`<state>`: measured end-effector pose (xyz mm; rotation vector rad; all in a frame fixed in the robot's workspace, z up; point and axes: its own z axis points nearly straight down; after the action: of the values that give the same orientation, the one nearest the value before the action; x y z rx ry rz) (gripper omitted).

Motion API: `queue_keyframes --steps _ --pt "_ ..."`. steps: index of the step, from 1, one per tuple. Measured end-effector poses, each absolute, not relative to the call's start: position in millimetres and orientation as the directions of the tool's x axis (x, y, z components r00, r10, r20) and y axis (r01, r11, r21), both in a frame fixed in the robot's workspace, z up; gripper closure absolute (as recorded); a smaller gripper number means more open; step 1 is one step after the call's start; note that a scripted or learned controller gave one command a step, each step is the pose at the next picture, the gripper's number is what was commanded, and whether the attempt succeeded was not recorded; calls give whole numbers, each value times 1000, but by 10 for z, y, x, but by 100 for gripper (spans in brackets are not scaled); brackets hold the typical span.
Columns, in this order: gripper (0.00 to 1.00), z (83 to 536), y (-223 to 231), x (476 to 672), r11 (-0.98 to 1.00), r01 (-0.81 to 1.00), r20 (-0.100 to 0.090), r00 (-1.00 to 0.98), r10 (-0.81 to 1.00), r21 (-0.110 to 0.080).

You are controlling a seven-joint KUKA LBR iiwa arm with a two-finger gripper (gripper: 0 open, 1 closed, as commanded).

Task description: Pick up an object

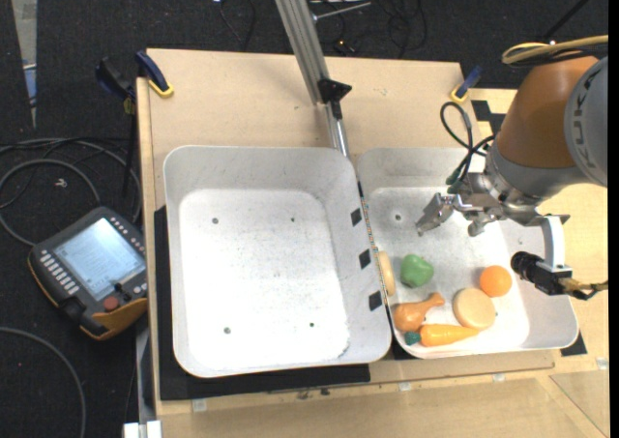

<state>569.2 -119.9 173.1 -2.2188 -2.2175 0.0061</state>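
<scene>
A: Where is the gripper (453,215)?
B: Up over the right bin (387,170), near its back. Its fingers are spread apart and hold nothing.
A: And the toys?
B: At the front of that bin. A green pepper (417,270), an orange ball (495,280), a tan round thing (474,308), a carrot (449,335) and a chicken leg (418,311).
A: And the left bin (193,170)?
B: It sits just beside the right one.
</scene>
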Motion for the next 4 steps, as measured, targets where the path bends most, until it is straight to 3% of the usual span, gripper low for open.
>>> queue_keyframes --steps 1,2,4 --pt "0 1085 -1190 5686 -1 1000 1 1 1000 -7" --pt "100 1229 -1191 5708 -1 1000 0 1 1000 1" --pt "100 2245 -1297 5721 2 1000 -2 -2 1000 7"
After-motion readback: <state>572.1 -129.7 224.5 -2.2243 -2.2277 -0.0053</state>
